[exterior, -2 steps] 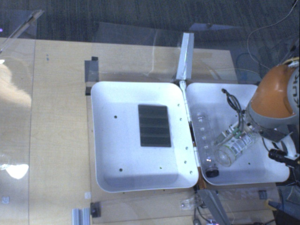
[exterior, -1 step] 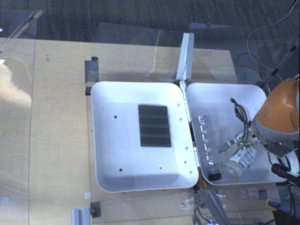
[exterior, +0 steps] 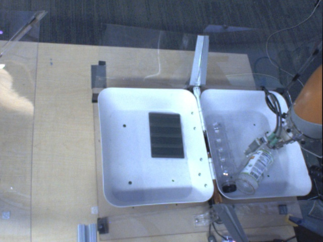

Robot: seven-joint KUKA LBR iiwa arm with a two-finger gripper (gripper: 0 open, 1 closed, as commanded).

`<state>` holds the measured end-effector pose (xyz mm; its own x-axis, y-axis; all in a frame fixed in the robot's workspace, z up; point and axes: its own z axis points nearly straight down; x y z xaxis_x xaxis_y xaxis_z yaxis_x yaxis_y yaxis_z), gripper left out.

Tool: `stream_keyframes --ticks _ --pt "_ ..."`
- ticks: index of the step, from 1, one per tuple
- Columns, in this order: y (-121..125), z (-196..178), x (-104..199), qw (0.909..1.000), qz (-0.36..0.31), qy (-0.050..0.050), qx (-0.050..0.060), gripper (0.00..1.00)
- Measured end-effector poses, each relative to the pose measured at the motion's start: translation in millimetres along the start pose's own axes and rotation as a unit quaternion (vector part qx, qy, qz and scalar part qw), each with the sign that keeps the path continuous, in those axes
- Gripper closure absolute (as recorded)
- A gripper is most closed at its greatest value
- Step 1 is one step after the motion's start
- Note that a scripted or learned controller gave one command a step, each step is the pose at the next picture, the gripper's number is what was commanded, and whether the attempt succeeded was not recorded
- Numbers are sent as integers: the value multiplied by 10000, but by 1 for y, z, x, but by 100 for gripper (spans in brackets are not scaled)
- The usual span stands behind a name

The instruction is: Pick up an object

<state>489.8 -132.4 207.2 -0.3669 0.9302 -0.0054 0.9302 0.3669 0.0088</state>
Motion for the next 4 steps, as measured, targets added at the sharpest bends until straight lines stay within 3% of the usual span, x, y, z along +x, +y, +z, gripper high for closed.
stream_keyframes --ticks 1,2,3,4 --pt "-3 116 -12 9982 590 -19 -38 0" --pt "22 116 -17 9913 -1315 -51 -24 0" --pt "96 118 -42 9957 -927 -72 -8 0" --pt "153 114 -46 9986 -495 -172 -11 0"
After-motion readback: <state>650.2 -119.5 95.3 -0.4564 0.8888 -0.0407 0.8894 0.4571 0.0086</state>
